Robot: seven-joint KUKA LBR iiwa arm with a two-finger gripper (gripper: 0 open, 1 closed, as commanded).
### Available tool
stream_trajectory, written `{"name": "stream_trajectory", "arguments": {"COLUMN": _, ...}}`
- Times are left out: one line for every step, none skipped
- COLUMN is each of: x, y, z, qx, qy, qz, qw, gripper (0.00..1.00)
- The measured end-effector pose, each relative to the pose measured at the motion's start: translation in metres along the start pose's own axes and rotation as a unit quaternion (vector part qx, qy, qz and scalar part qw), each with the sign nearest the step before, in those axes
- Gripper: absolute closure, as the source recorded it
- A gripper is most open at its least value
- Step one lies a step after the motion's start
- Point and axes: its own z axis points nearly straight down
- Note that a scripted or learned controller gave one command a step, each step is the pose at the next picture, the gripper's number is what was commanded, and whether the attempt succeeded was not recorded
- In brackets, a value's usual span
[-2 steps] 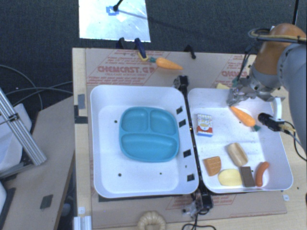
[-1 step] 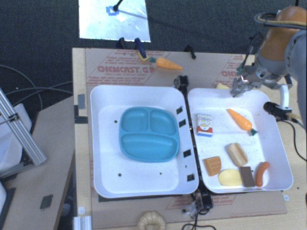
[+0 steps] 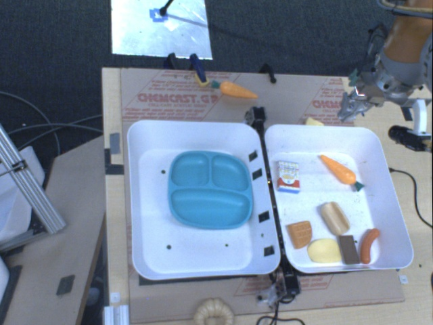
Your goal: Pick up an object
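Note:
The right bin [image 3: 385, 175] holds several toy foods: a small white and red carton [image 3: 289, 175], an orange carrot [image 3: 338, 170], a hot dog bun [image 3: 334, 217], a toast slice [image 3: 300, 233], a yellow piece [image 3: 324, 250], a brown bar [image 3: 348, 248] and a sausage [image 3: 369, 245]. My gripper [image 3: 350, 108] hangs above the bench just behind that bin's far right corner, apart from all the items. Nothing shows between its fingers.
The left bin [image 3: 145, 181] carries a blue divided plate [image 3: 210, 189]. A second carrot [image 3: 234, 90] lies on the cardboard behind the bins, by a blue clamp [image 3: 198, 68]. A pale yellow piece [image 3: 314, 121] peeks behind the right bin's far rim. A silver sheet [image 3: 160, 19] lies beyond.

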Motion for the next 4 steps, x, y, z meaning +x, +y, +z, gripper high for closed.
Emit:
{"name": "stream_trajectory", "arguments": {"x": 0.0, "y": 0.001, "z": -0.009, "qx": 0.002, "qy": 0.001, "qz": 0.0, "qw": 1.0, "gripper": 1.0}}
{"name": "stream_trajectory", "arguments": {"x": 0.055, "y": -0.022, "z": -0.013, "qx": 0.004, "qy": 0.002, "qz": -0.001, "qw": 1.0, "gripper": 1.0}}
{"name": "stream_trajectory", "arguments": {"x": 0.088, "y": -0.023, "z": -0.015, "qx": 0.003, "qy": 0.001, "qz": -0.001, "qw": 1.0, "gripper": 1.0}}
{"name": "stream_trajectory", "arguments": {"x": 0.102, "y": -0.029, "z": -0.01, "qx": 0.004, "qy": 0.001, "qz": 0.0, "qw": 1.0, "gripper": 1.0}}
